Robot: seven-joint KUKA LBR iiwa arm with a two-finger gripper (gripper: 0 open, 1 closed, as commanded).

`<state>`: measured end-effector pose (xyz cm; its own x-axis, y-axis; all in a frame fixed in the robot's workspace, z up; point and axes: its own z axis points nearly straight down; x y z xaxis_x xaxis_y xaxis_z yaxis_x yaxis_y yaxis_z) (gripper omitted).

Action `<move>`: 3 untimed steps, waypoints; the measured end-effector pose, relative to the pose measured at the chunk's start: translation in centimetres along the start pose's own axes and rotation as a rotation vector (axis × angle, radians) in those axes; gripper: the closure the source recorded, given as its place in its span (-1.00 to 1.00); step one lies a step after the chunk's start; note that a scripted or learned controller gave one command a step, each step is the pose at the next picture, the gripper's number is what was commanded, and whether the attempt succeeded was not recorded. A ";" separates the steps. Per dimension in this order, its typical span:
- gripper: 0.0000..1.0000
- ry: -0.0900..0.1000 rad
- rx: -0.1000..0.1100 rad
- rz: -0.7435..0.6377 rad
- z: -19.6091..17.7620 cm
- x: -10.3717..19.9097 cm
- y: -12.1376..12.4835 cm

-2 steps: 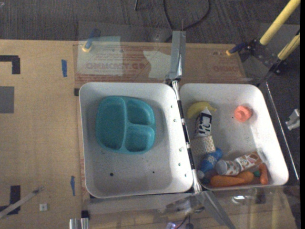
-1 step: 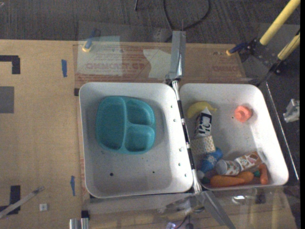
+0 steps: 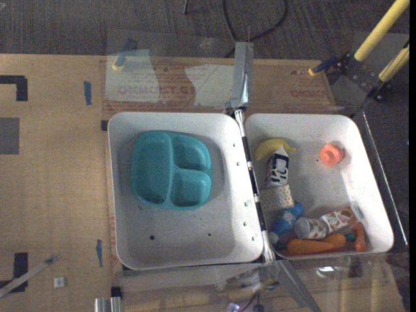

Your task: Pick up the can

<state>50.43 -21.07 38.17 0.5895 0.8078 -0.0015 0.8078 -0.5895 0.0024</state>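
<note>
The orange plastic carrot point(image 3: 316, 244) lies along the near wall of the right white bin point(image 3: 364, 149), at the closest edge of the clutter. Just behind it the can point(image 3: 323, 225), a small cylinder with a grey lid and a pale printed label, lies on its side, lid end pointing left, touching or nearly touching the carrot. A blue toy point(image 3: 286, 220) crowds its left end. Farther back along the left wall sit a patterned beige block point(image 3: 277, 196), a black-and-white milk carton point(image 3: 279, 169) and a yellow banana point(image 3: 272, 147). A small orange cup point(image 3: 331, 153) stands apart at the far right, with bare white floor around it. The left white bin point(image 3: 123, 239) holds a teal divided plate point(image 3: 171, 169) toward its far side; its near half is open. Both bins rest on the wooden table point(image 3: 52, 187). The gripper's state cannot be told.
</note>
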 end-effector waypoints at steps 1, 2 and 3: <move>1.00 0.000 0.005 -0.009 4.7 -1.7 -1.8; 1.00 -0.001 0.004 -0.009 3.7 -1.7 -1.7; 1.00 -0.003 0.003 -0.009 2.7 -1.8 -1.7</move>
